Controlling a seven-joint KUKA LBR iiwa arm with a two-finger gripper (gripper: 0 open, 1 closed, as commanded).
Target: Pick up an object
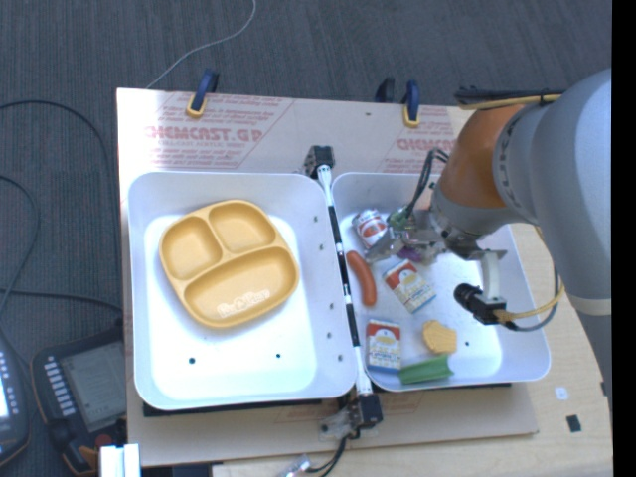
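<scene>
My gripper (402,238) hangs low in the right bin (517,361), near its upper middle. It sits between a small red and white can (371,227) on its left and a red and white carton (409,286) just below it. An orange-red sausage (361,276) lies along the bin's left wall. Toward the front of the bin lie a second red carton (384,344), a yellow biscuit-like piece (438,338) and a green vegetable piece (425,370). The wrist covers whatever lies right under it.
The left bin (159,366) holds a yellow divided plate (229,261). A metal divider bar (338,266) runs between the two bins. The grey arm with its orange band (477,162) covers the right bin's upper right part. A black cable connector (477,301) hangs beside the wrist.
</scene>
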